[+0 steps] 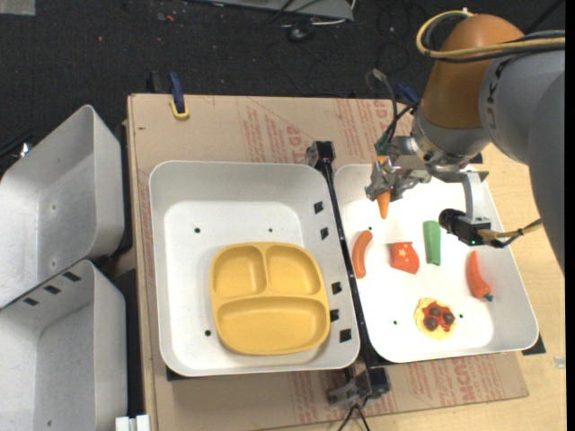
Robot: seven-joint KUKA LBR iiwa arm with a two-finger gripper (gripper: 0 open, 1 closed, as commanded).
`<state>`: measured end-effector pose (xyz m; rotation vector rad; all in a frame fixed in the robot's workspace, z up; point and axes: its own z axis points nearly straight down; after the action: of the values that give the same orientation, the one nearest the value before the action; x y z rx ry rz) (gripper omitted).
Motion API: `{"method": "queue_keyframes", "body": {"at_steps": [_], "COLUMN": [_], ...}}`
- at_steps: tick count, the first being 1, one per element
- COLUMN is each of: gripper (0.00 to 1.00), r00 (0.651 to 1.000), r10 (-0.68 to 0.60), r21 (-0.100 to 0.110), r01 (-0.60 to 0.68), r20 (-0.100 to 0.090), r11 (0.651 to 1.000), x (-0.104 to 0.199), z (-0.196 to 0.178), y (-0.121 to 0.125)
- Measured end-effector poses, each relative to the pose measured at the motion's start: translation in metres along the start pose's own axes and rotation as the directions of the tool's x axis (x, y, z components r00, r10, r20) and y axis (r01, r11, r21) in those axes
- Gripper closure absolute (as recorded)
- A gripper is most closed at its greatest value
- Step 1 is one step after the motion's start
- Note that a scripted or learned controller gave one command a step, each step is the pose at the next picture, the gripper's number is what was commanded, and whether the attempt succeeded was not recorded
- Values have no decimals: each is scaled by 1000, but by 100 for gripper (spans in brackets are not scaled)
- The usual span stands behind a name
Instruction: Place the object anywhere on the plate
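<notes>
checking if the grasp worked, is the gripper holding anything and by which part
Yes: the gripper holds a small orange carrot by its upper end, tip hanging down over the right bin.

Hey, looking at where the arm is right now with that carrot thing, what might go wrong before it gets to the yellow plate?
1. The end effector seems to pinch the small orange carrot only at its top, so it may slip out.
2. The divider between the bins lies on the way to the yellow plate; a low carry could snag it.
3. If dropped, the carrot could land on the sausage.
</notes>
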<state>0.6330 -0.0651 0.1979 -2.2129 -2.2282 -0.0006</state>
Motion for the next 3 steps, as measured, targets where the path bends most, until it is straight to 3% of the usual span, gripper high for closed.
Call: {"method": "queue_keyframes", "body": {"at_steps": [3], "gripper": [100], "r00": [1000], "r10": [-2], "r21": [-2], "r01": [2], "r20": [0], "r11": [1000], "x": [153], "z": [-39], "y": [-34]}}
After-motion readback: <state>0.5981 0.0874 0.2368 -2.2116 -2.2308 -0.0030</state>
